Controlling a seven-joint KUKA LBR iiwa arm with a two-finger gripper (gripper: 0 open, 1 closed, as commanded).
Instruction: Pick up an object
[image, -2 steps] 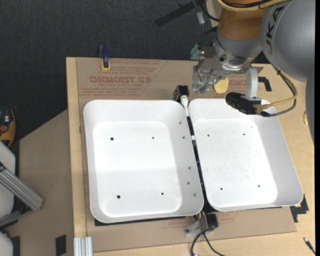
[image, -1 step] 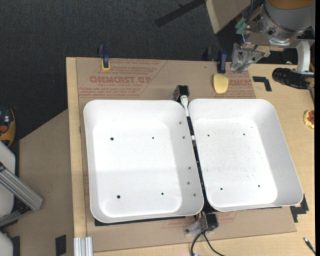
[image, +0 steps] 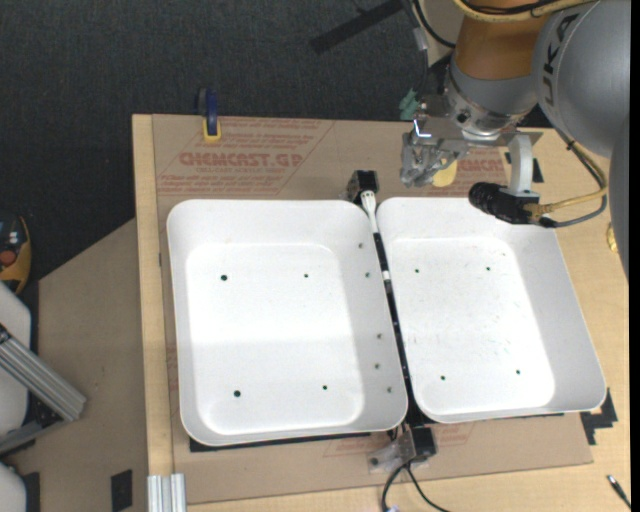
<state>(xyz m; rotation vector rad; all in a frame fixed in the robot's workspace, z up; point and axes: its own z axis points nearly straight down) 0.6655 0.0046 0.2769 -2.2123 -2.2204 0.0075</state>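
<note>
Hovering above far edge of right bin (image: 560, 330): gripper (image: 428, 170), fingers narrow, small yellowish object (image: 444, 175) seemingly pinched between tips. Risk: shallow tip grip slips, object drops outside bin onto bench (image: 250, 150).

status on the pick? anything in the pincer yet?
Done: the arm is raised above the far edge of the right bin. In hand: a small yellowish object sits at the pincer tips, seemingly between the fingers, so a grasp looks made, though it's small and partly hidden. Left: confirming the hold. The left bin plays no part.
</note>
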